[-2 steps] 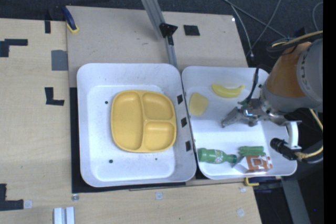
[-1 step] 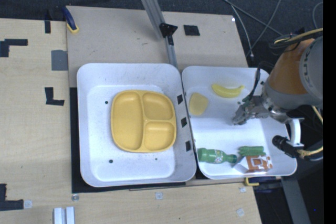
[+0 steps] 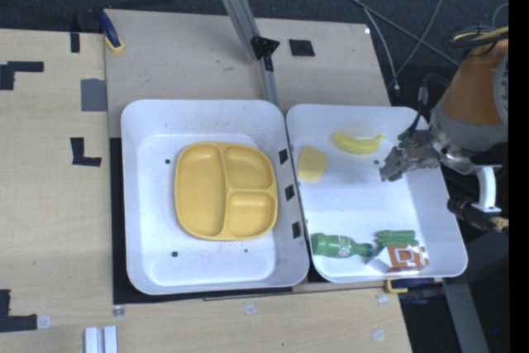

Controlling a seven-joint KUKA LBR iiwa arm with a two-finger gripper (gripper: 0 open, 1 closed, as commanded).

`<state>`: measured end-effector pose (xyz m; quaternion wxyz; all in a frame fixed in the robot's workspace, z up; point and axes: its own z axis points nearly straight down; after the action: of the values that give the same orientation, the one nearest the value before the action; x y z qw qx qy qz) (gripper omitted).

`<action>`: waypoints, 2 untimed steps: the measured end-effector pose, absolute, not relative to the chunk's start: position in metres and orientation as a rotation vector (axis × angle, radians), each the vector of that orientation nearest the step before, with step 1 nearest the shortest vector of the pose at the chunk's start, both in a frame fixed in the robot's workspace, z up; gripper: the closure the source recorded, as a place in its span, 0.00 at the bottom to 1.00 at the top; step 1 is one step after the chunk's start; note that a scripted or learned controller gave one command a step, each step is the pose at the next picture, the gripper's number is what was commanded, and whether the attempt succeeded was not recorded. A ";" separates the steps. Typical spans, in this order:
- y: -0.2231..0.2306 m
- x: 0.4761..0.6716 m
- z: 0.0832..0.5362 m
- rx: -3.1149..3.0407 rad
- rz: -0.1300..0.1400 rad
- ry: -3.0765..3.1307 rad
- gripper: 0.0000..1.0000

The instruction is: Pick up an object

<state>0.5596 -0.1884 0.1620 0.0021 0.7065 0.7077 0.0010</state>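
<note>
The right white bin (image 3: 430, 202) holds a yellow banana (image 3: 358, 143) near its far edge. A pale yellow block (image 3: 312, 164) lies at its left wall. A green bottle (image 3: 340, 245) lies on its side along the near edge, beside a small orange and white carton (image 3: 403, 254) with a green top. My gripper (image 3: 397, 164) hangs over the right part of this bin, just right of the banana and apart from it. No object shows between its dark fingers.
The left white bin (image 3: 149, 202) carries a yellow divided plate (image 3: 225, 190). A slanted metal pole (image 3: 240, 4) crosses the bench behind the bins. Cables run over the dark floor at the back right.
</note>
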 end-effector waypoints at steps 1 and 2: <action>-0.192 0.562 0.205 2.218 0.002 2.221 1.00; -0.191 0.569 0.266 2.216 0.002 2.221 1.00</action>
<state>0.5686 -0.1910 0.2656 0.0019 0.7063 0.7079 0.0008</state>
